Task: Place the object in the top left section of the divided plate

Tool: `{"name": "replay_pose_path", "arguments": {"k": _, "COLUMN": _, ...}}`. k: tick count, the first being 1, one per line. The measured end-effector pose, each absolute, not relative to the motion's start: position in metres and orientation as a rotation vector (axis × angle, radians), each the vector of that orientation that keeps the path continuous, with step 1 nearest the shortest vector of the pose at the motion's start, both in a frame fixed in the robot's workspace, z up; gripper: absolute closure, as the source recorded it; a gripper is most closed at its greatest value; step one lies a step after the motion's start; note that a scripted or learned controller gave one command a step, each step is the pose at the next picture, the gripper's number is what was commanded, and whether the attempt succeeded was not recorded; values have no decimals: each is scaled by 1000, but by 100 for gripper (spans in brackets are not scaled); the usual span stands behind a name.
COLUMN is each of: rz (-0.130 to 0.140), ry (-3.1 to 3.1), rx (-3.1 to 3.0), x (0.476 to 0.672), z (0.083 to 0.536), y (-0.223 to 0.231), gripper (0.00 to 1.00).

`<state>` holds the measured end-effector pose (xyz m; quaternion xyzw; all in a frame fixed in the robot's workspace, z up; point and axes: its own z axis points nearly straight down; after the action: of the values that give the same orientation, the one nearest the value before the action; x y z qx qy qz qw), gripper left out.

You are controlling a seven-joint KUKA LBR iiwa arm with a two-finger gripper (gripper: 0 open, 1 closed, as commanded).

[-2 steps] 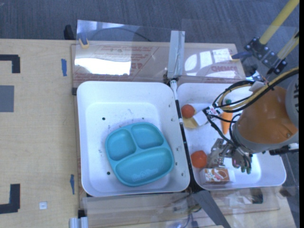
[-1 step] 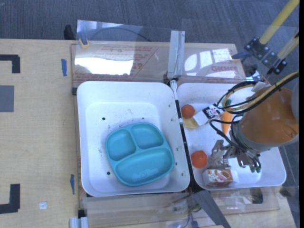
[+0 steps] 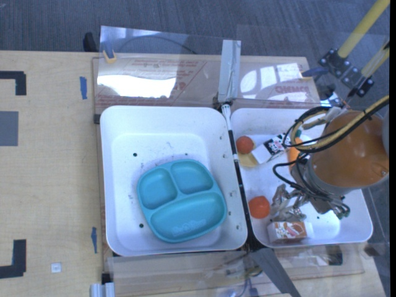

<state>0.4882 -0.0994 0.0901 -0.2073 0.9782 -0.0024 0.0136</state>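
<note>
Camera view gives us the bench [image 3: 43, 166] first, pale wood with black marks at nine o'clock, grey floor beyond it at twelve. On it sit the left bin [image 3: 117, 129] and the right bin [image 3: 359, 228], side by side, with clear panels [image 3: 148, 73] standing behind them. Our arm [image 3: 346, 147] hangs over the right bin at three o'clock. In the left bin lies the blue plate [image 3: 182, 218], tilted, nothing in its sections. Our gripper [image 3: 286, 204] is low in the right bin, just above a small packet [image 3: 288, 230] at five o'clock; we cannot tell how the hand stands, and we see nothing in it. An orange ball [image 3: 259, 207] sits just beside it, another ball [image 3: 245, 144] near the divider at one o'clock. We judge the risk to be a crowded grasp: ball and packet lie close, so we may nudge one while closing on the other.
</note>
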Motion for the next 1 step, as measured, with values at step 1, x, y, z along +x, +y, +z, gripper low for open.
{"name": "replay_pose_path", "arguments": {"k": 1, "rz": -5, "ry": 2901, "rx": -1159, "x": 496, "z": 89, "y": -108, "gripper": 100}}
